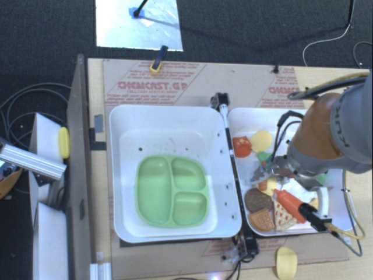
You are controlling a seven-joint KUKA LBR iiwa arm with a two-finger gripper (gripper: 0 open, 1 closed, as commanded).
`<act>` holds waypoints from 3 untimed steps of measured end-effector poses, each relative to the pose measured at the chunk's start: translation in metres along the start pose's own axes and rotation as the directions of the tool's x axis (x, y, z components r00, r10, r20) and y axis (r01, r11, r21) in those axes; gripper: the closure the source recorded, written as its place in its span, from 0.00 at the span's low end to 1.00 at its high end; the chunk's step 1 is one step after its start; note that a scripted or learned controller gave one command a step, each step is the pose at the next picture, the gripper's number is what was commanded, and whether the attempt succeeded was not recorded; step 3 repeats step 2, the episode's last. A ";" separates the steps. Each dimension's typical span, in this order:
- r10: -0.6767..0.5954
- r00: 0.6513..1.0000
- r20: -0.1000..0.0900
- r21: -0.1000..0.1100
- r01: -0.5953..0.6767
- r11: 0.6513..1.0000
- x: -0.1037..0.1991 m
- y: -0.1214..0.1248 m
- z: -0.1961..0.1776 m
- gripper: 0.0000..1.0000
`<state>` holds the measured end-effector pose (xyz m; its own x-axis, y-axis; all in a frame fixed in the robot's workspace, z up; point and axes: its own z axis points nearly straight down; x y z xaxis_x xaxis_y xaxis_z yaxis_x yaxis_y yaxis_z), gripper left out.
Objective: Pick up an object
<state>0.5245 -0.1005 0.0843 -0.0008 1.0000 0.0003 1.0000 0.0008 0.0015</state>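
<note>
The counter [192, 77], a pale board printed with red lettering, carries two shallow white bins side by side. The left bin [125, 133] holds a green divided tray [172, 190] lying flat in its lower half. The right bin [247, 118] is crowded with small toy foods, and the grey arm [341, 130] with its orange band reaches over it from the right.

The gripper [273, 169] hangs low over the middle of the right bin, among the pile. The wrist hides the fingers, so I cannot tell how far open they are or whether they have hold of anything.

The candidates sit close together. A red piece [242, 146] and a yellow piece [261, 139] touch near the upper left of the pile; a small green piece [265, 156] lies just below them. Lower down are a brown round piece [257, 200], a waffle-patterned wedge [283, 216] and an orange carrot-like stick [288, 203]. Outside the bins, a yellow object [286, 262] rests on the counter's front edge.

These look like light, rigid plastic, probably smooth and apt to slip. The rounded red piece, at the edge of the pile, seems the easiest to pinch across its middle; the flat pieces would likely need gripping by their edges.
</note>
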 end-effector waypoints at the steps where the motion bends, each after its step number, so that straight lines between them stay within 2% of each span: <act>1: -0.001 1.000 -0.001 -0.004 0.001 1.000 0.001 0.001 -0.012 1.00; 2: -0.006 1.000 0.000 -0.004 0.006 1.000 0.055 0.018 -0.103 1.00; 3: -0.006 1.000 0.000 -0.004 0.006 1.000 0.055 0.018 -0.103 1.00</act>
